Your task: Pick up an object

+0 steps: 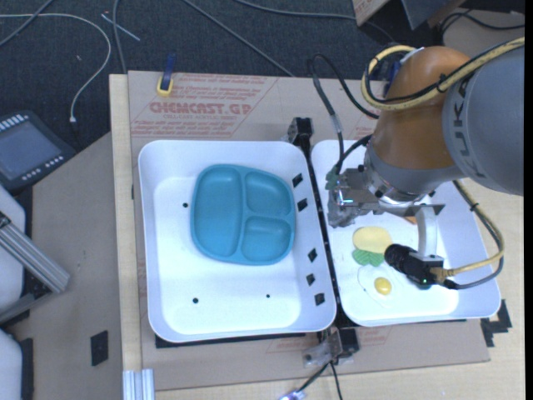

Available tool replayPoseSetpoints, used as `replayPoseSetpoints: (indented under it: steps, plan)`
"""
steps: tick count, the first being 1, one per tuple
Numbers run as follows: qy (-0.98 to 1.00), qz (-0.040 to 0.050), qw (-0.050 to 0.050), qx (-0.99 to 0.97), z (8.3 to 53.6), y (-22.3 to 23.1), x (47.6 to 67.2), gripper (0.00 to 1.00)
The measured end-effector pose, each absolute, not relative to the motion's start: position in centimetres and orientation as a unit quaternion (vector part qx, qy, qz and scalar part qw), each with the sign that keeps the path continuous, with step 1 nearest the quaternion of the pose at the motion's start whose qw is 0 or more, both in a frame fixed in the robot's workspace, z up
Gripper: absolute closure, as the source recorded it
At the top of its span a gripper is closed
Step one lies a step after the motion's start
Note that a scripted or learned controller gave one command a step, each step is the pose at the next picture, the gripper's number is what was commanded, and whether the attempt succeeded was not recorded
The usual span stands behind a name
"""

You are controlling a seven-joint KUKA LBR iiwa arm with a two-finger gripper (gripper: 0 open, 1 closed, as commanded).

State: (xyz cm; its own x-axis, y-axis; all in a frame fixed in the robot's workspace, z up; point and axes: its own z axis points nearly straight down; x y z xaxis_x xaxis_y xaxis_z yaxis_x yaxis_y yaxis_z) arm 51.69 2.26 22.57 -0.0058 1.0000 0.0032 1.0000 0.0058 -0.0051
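- Gripper (346,205): over right bin (470,302), near its left wall; finger state cannot be told.
- Yellow piece (371,239), green piece (367,257), small yellow piece (382,286): right bin floor, toward left wall.
- Blue divided plate (243,214): left bin (166,248), centre.

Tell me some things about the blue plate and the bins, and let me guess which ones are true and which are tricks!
1. The blue plate lies in the left bin. True.
2. The blue plate has three compartments. True.
3. The arm hangs over the left bin. False: it is over the right bin.
4. A yellow piece lies in the right bin. True.
5. The blue plate is full of food. False: nothing lies in its compartments.
6. A green piece sits beside the blue plate. False: it is in the right bin, touching the yellow piece.
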Motion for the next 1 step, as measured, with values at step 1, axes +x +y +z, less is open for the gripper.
replayPoseSetpoints:
  steps: [1]
  plan:
    - [-0.709, 0.0001, 0.003, -0.705, 22.25, 7.44, 50.9, 1.0]
